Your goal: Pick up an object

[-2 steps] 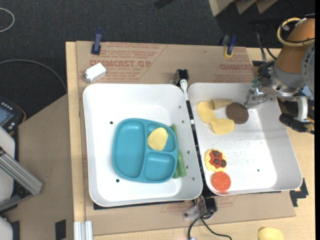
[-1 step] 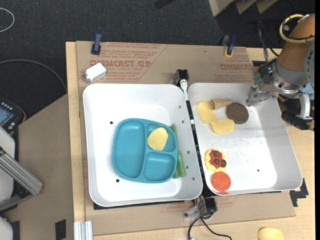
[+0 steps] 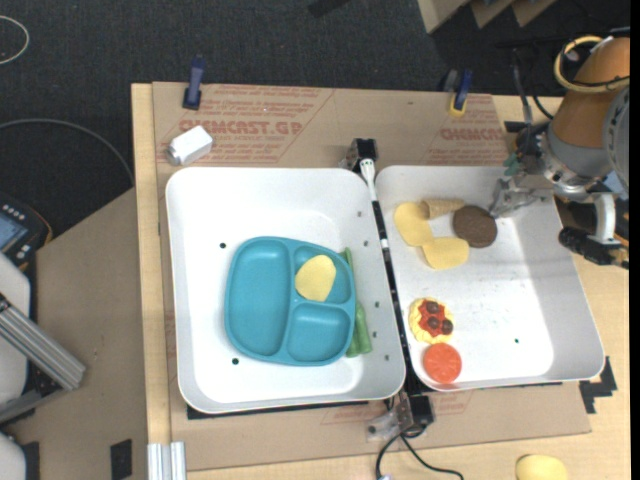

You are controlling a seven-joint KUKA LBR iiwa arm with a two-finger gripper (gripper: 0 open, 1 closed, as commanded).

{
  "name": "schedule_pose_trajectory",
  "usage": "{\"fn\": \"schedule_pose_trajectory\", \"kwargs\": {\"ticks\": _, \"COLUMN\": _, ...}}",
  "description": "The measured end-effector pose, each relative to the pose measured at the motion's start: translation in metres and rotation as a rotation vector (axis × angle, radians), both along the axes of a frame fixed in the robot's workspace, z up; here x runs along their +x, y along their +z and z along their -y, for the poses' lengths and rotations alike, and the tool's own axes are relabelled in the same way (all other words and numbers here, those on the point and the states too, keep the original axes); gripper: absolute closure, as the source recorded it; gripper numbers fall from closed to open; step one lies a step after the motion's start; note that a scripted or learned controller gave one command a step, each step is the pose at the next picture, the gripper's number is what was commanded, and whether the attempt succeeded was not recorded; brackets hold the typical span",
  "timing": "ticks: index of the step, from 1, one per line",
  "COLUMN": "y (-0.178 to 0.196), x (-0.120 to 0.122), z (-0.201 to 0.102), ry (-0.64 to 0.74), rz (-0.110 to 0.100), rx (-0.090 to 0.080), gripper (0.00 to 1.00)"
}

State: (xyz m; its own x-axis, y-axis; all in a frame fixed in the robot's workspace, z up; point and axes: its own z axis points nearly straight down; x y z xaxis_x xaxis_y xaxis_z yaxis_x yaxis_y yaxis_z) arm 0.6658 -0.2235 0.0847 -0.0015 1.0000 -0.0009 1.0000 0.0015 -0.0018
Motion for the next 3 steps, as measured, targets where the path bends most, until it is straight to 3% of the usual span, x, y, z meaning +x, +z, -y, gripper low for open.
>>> {"fn": "schedule_pose_trajectory", "kwargs": {"ticks": 2, "y": 0.012, "x": 0.002, "z": 0.0, "ry": 0.001, "rz": 0.007, "rx": -0.003, "gripper": 1.0}}
{"fn": "schedule_pose_trajectory", "kwargs": {"ticks": 3, "y": 0.0, "x": 0.001, "z": 0.0, "ry": 0.0, "rz": 0.0, "rx": 0.0, "gripper": 1.0}}
